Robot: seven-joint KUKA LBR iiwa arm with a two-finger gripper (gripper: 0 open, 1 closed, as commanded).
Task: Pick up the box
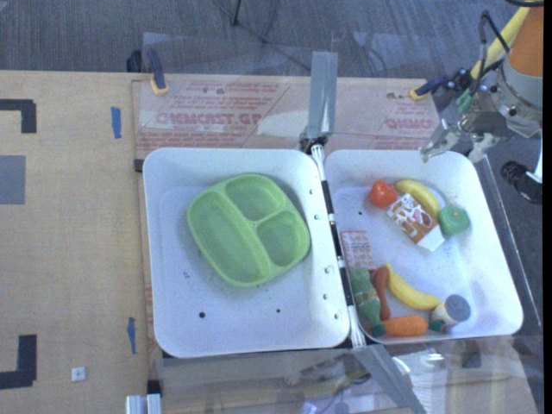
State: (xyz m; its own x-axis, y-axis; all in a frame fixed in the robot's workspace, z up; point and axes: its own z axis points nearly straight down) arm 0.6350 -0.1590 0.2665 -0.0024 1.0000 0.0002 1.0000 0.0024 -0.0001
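Risky: pincer spread wide, empty, above right bin rim; box wedged between tomato, banana — fingers may snag neighbours

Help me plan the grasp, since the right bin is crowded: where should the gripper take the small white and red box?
Probably from above, across the small white and red box's short width. It lies flat and slanted, with the yellow banana along its upper edge and the green round toy at its right. The gripper is above the right bin's far rim.

Arm in from right, claw hanging w/ fingers spread, nothing btwn them.
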